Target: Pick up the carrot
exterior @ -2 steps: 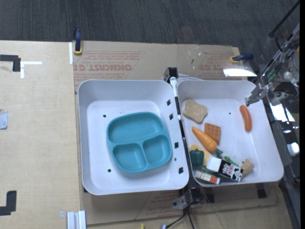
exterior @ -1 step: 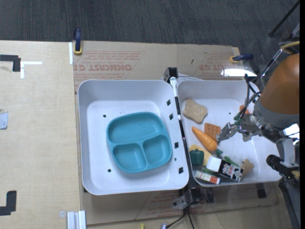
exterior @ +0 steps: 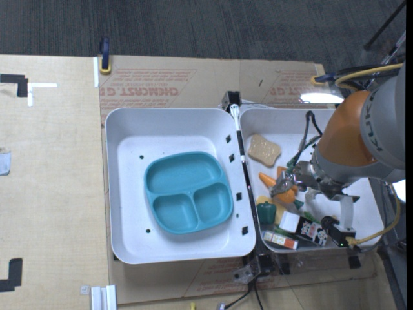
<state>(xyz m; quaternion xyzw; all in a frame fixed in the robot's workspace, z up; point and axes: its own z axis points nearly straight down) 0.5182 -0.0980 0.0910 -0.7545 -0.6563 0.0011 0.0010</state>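
Camera view shows the metal gripper low in the right bin, right over the tapered orange carrot; whether it grips cannot be told. A rough tan bread slice lies near. The left bin holds a smooth teal divided plate.

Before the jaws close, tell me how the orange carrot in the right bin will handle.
The small orange carrot looks like a moulded plastic toy, so probably stiff and light. Its tapered, rounded body may roll or slip out of a pinch. It lies on the right white bin's floor close beside the green pepper-like toy, which a push could nudge.
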